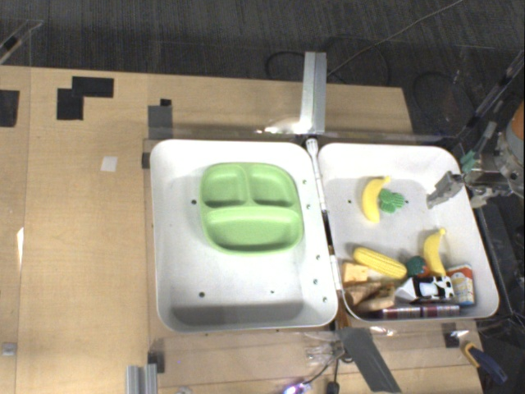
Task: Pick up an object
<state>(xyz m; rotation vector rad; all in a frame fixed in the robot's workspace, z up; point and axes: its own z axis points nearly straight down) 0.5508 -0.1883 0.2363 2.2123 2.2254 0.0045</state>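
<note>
The grey two-finger gripper (pixel 447 189) is seen poised over the right white plastic bin (pixel 410 156), its spread unreadable. Two yellow toy bananas (pixel 373 199) lie below; the arm is cropped at the frame's edge.

A robotics lab: a wooden bench (pixel 74 245) bearing two white bins (pixel 164 245) at its far right, black tape markers (pixel 82 95) near its upper left corner, cables (pixel 394 31) trailing over dark carpet.

Bright, even overhead light — soft shadows, slight blur, mild glare
</note>
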